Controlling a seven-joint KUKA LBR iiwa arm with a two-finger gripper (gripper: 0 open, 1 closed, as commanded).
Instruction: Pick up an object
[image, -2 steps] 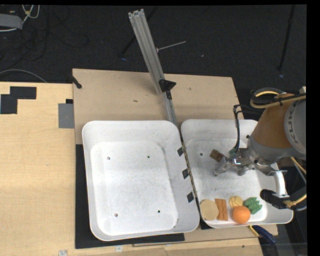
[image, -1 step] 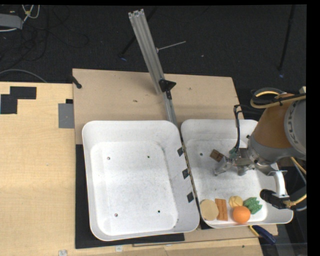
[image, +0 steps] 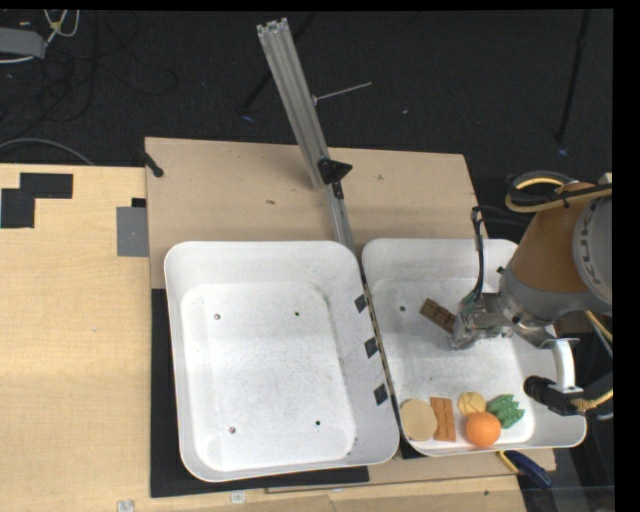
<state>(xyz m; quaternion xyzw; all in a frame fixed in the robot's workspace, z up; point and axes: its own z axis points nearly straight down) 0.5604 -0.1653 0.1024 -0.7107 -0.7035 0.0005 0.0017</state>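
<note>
My tool (image: 470, 325) sits low in the right-hand bin (image: 420, 275), and whether it is spread or pressed together I cannot tell from this slant. The thing nearest me is a small brown block (image: 435, 313), lying just to the side of my tool that faces the other bin, close enough that it may be touching. Its long axis runs aslant, one end pointing toward my tool. A grasp would, I judge, need me to shift sideways over it. Nearer the camera than my tool, along the bin's front rim, lie a bread roll (image: 418, 419), an orange ball (image: 483, 430) and a green leafy piece (image: 507, 409), well apart from me.
</note>
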